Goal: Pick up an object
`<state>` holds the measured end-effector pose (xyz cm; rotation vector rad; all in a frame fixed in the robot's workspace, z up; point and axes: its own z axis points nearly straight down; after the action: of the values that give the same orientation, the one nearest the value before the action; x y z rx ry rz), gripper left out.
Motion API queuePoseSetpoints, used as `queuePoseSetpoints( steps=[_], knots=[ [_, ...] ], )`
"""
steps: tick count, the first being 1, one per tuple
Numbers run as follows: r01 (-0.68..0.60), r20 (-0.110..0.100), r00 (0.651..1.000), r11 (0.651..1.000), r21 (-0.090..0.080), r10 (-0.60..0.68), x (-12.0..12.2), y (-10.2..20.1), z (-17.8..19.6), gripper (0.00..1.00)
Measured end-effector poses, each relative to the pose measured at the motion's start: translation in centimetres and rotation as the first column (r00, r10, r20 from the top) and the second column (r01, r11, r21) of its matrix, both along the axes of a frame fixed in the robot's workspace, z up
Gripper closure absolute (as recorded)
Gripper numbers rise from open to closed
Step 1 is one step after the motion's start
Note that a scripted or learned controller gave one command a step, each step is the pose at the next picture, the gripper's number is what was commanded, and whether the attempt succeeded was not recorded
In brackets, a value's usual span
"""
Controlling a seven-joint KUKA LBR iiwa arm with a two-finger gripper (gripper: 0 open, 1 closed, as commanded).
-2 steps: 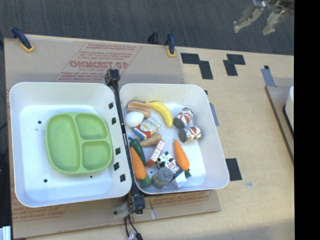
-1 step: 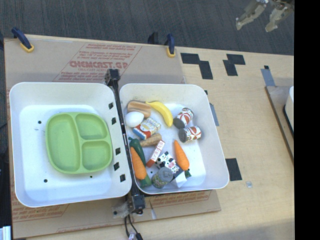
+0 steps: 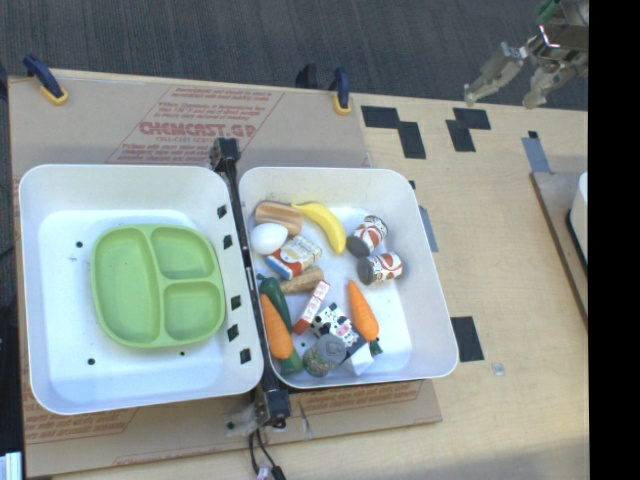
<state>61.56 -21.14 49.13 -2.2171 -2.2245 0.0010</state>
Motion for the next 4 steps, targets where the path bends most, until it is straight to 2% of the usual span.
queuePoseSetpoints(
  steps=[1, 2, 3, 4],
  knots=[
    [-0.002, 0.0, 1.0, 1.0, -0.002, 0.002, -7.8, 0.0, -9.3, 0.0],
    [-0.003, -0.001, 1.0, 1.0, -0.002, 0.003, -12.1, 0.0, -16.1, 0.0],
    [-0.002, 0.0, 1.0, 1.0, -0.002, 0.002, -12.1, 0.0, -16.1, 0.0],
    [-0.004, -0.004, 1.0, 1.0, 0.001, 0.004, -10.5, 2.1, -33.5, 0.0]
  ],
)
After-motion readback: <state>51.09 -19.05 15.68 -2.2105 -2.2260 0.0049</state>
